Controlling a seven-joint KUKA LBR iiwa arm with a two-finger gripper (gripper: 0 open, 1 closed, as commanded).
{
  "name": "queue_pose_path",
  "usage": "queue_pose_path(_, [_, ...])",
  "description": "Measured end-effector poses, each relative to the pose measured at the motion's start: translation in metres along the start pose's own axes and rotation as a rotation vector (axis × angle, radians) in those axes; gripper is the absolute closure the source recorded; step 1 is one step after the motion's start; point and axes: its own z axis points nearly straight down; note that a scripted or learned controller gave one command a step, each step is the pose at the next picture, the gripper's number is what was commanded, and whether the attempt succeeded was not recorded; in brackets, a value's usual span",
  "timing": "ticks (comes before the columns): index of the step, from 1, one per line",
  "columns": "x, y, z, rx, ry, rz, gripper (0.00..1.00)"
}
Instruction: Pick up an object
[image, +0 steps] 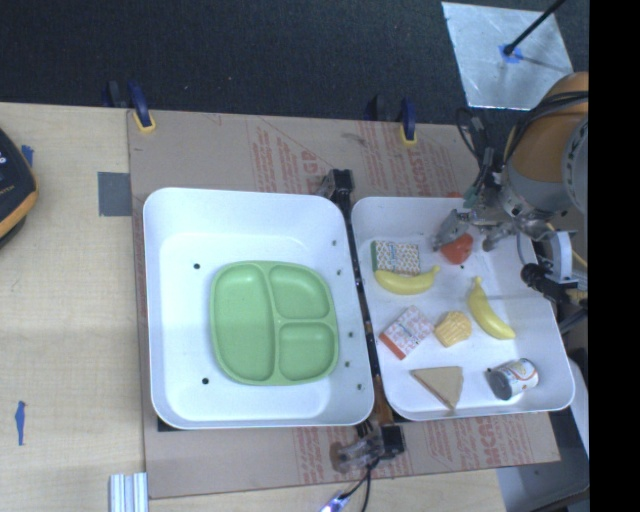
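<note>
The gripper (466, 232) hangs over the far part of the right bin (560, 392), its two fingers spread to either side of a small red object (457, 249). Whether they are actually pinching it I cannot tell, since the fingertips blur against the white floor. Just beside the gripper, toward the left bin (160, 300), lie a patterned packet (397, 256) and, touching its near edge, one banana (404, 282). A second banana (489, 311) lies nearer the camera than the gripper, slightly to its arm side — so two bananas in all. Further toward the camera sit one yellow corn piece (453, 327) and, just beside it, one red-and-white packet (407, 331). Well away from the gripper, at the bin's near edge, are one tan wedge of bread (439, 384) and one small can (513, 378) lying on its side. The left bin, well apart from the gripper, holds a single green divided plate (272, 322) with three compartments.
</note>
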Motion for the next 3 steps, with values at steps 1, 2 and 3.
queue_pose_path(1, [0.000, 0.000, 0.015, 0.000, 0.000, -0.001, 0.00])
queue_pose_path(2, [-0.021, 0.000, 0.014, -0.003, -0.002, 0.002, 0.00])
queue_pose_path(3, [-0.020, 0.000, 0.014, -0.002, -0.001, -0.001, 0.00])
